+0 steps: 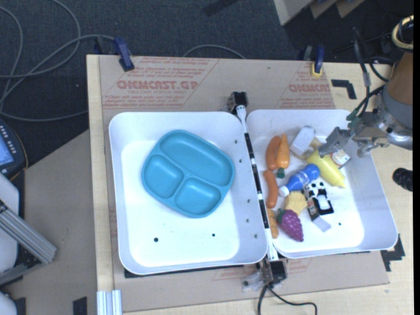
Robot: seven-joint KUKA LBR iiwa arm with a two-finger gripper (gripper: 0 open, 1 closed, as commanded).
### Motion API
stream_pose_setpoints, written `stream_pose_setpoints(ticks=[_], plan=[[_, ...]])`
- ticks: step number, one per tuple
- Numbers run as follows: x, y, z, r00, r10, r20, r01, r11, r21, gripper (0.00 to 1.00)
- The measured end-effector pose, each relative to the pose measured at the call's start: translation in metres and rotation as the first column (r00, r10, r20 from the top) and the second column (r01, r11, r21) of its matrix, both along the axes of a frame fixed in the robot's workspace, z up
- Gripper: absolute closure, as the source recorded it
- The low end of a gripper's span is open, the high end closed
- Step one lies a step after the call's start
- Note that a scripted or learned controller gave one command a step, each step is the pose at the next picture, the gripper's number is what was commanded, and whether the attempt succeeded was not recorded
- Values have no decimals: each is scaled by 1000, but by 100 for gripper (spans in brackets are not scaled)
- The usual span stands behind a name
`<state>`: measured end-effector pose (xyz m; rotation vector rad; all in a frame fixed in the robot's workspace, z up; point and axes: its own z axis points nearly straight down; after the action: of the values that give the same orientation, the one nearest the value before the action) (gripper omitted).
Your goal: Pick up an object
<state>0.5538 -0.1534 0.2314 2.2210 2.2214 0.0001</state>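
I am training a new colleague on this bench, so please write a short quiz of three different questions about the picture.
1. True or false: the blue divided plate lies in the left bin.
2. Which toy lies nearest the right bin's front rim? A) purple grapes B) orange carrot C) yellow banana
3. Fill in: the gripper hovers over the ____ bin.

Key: 1 true; 2 A; 3 right.

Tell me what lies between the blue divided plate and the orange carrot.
In the camera view, between the blue plate and the carrot lie bare floor of the left bin, then the two bins' adjoining rims with a black strip along the seam.
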Motion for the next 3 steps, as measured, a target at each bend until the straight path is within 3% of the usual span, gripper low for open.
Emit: stream_pose_setpoints(ticks=[1, 2, 3], plan=[[30, -6, -117, 1000, -1, 20, 1, 1000, -10, 0], [-60, 6, -148, 1000, -3, -10, 3, 1000, 3, 0], [-55, 6, -137, 1000, -1, 1, 1, 1000, 0, 100]])
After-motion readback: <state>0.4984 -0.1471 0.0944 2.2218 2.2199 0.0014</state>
